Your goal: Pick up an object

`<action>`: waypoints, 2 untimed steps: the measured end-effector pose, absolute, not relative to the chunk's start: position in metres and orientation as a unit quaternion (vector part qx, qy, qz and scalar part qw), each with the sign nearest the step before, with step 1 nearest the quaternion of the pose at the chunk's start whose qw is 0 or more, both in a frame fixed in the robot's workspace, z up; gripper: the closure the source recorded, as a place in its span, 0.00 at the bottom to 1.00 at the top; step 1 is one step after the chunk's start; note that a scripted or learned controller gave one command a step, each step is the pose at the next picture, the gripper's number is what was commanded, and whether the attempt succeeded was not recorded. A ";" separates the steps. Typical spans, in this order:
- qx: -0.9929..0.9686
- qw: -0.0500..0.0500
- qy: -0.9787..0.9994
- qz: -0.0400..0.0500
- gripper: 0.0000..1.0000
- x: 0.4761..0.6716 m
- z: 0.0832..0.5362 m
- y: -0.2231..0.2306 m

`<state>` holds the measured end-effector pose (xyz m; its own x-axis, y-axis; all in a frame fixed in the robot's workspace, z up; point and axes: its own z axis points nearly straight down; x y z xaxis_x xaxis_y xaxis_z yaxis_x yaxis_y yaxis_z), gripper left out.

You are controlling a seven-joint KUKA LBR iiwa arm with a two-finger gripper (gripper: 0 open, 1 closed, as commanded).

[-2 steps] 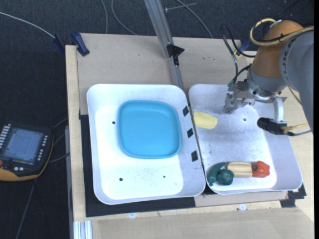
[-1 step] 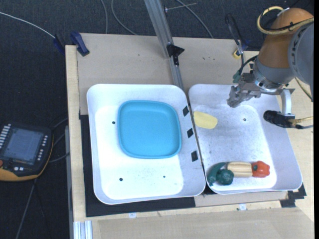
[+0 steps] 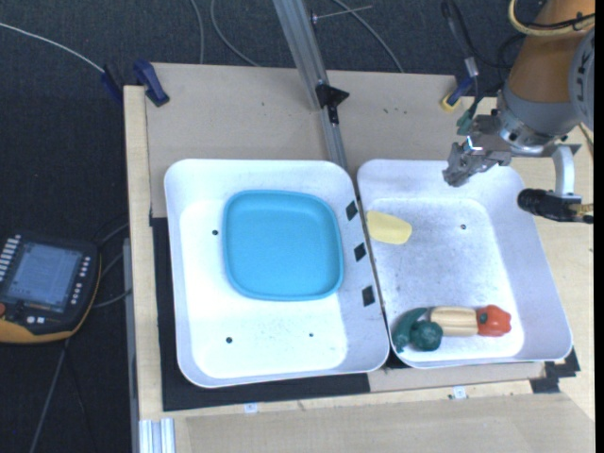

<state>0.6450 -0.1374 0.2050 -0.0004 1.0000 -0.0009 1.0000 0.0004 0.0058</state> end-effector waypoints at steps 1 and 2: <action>0.706 0.000 0.709 0.001 1.00 0.619 0.206 -0.083; 0.706 0.000 0.709 0.000 1.00 0.601 0.201 -0.034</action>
